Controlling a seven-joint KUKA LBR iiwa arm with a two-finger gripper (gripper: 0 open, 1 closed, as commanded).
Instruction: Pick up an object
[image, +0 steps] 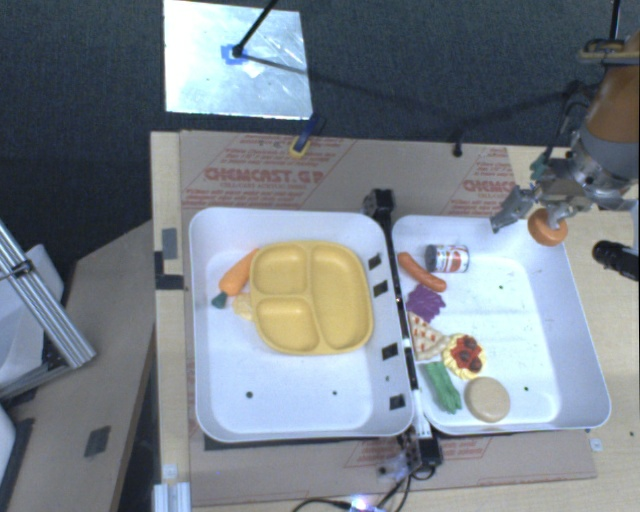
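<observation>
Bins sat side by side on the bench, one on the left (215, 400) and one on the right (560, 340). The grey arm (610, 120) came in from the upper right of the frame. Its gripper (545, 205) hung over the top right corner of the right bin. A small round orange thing (547, 229), maybe a toy fruit, showed right at the gripper, and it looked pinched between the fingers, though the view was too small to be sure. In the left bin lay a yellow tray (305, 297) with three parts. A toy carrot (236, 273) lay against its left side. In the right bin, near the top left, a small can (448, 259) lay on its side, with a toy hot dog (421, 271) just beside it. Below them were purple grapes (425, 302), a pizza slice (427, 338), a red and yellow food piece (464, 354), a green bean pod (441, 386), and a tan round cookie (487, 398) near the bottom.
</observation>
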